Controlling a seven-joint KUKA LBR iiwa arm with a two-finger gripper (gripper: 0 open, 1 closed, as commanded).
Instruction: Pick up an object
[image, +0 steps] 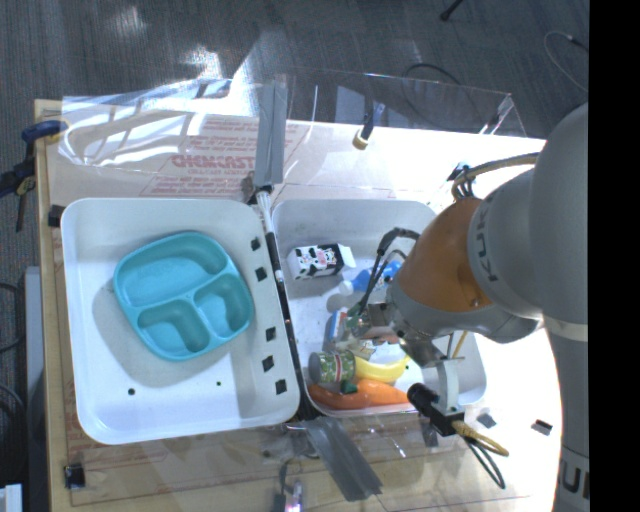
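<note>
End effector (362, 335) down in the right bin (310, 215), over the pile at its near end.

From my seat I see the arm (500, 260) reaching in from the right, its orange band bent low over the right bin. The wrist covers the tip, so I cannot tell whether it is released or clenched on anything. Just below it lie a carrot (365, 393) along the near wall, a yellow piece (385, 367) touching it, and a green, printed item (335, 368) beside them. A small black-and-white carton (318, 261) sits apart toward the far end. In the left bin (85, 300) a turquoise divided plate (183, 295) lies flat. Both bins rest side by side on the bench (150, 160).
</note>
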